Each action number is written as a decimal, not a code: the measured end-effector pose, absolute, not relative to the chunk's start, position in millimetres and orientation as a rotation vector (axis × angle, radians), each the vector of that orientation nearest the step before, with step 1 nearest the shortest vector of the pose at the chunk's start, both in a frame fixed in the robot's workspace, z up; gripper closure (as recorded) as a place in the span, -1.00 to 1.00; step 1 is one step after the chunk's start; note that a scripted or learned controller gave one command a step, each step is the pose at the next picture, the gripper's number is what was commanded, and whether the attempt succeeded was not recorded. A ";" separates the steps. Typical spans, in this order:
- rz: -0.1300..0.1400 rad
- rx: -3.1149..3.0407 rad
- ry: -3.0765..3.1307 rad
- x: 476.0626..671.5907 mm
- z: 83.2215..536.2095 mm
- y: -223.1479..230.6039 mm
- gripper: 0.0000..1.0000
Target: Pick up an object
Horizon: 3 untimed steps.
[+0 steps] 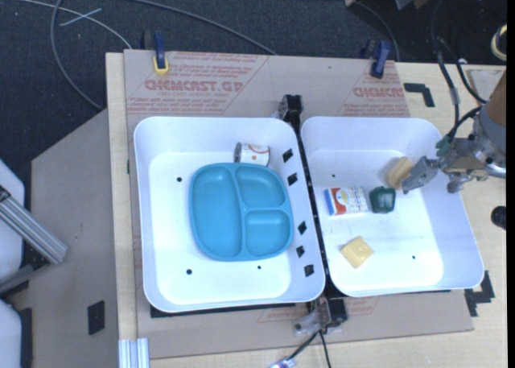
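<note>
Far left, in the left bin (149, 197): a blue divided plate (240, 212), with a small white cup (253, 153) lying just behind it near the back wall. Well apart from the arm's reach for now.

Across the divider, in the right bin (451, 229): a white bottle (348, 200) lying on its side, green cap (382, 200) pointing right; a yellow block (356, 252) nearer the front; a tan lump (400, 171) just behind the cap, close to the gripper tip.

Judged to be the approach step: nothing lifted yet, every object resting on a bin floor. Likeliest target the tan lump or the capped end of the bottle. Next move calls for centring over one of them, descending, closing, then lifting straight up; crowding between lump and cap could spoil the grasp.

At right, the gripper (418, 177) low over the right bin, angled leftward and down toward the tan lump. No telling from this angle how far open, nor whether touching anything. Behind it, the grey arm (491, 129) entering over the bin's right rim.
</note>
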<state>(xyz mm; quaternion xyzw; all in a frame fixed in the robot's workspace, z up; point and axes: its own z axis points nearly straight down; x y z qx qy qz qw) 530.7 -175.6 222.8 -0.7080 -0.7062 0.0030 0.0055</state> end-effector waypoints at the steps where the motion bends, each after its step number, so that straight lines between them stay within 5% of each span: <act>1: 0.000 -2.220 -2.221 533.3 228.3 -175.4 -1.00; 3: 0.005 -2.218 -2.215 534.5 129.9 -181.7 -1.00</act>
